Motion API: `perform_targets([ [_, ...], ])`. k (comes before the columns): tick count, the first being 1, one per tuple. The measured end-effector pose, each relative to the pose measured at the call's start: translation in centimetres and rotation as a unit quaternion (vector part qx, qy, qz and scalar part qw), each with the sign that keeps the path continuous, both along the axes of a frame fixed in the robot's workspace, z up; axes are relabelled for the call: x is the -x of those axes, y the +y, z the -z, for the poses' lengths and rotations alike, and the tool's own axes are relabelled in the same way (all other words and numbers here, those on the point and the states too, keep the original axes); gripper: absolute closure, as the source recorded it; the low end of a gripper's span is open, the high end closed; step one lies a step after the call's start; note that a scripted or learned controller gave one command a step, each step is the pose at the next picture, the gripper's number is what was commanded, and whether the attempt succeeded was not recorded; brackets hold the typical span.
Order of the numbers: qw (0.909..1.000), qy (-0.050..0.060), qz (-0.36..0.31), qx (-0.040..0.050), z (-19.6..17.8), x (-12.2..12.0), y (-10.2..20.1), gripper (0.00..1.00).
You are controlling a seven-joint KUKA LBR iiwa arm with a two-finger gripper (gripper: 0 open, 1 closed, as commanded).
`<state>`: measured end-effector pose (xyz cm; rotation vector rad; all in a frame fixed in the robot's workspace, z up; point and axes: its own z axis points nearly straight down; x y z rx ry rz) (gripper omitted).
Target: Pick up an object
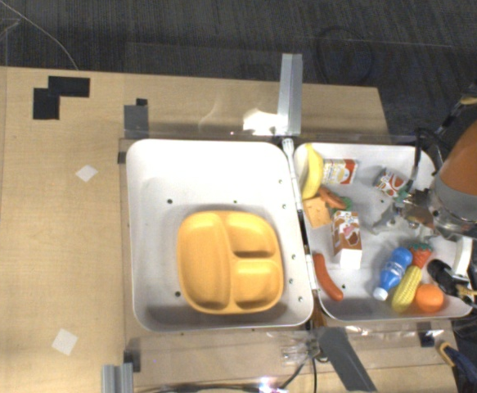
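In the left bin (140,219), a yellow tray (230,260) is lying near the middle, nearer the front edge. Across the shared wall, the right bin (361,308) is holding the clutter I am working over: a banana (311,171) at its back left corner, a carton (346,229) left of centre, a sausage (328,277) along the left wall near the front, then a blue bottle (393,272), corn (407,286) and an orange (429,298) crowding the front right corner.

I am judging the carton the likeliest pick: light, stiff enough, but its thin walls may crush, so I should be taking it across its narrow sides. The bottle looks smooth and may roll.

My arm (471,166) is reaching in over the right edge, wrist bent down, my gripper (402,211) hanging low over the bin's middle, right of the carton. Whether my fingers are apart or together, I cannot tell.
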<state>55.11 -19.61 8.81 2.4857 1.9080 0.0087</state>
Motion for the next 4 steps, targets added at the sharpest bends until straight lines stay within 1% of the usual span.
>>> perform_targets([
  [1,0.9929,0.001,0.119,-0.0016,0.1,-4.5,1.1,0.00],
  [2,0.9777,0.000,0.210,-0.0041,0.0,-6.2,11.2,0.00],
  [3,0.9598,0.002,0.281,-0.0021,-1.0,-7.7,1.1,0.00],
  [4,0.9417,0.002,0.336,-0.0025,0.1,-5.0,0.1,0.00],
])
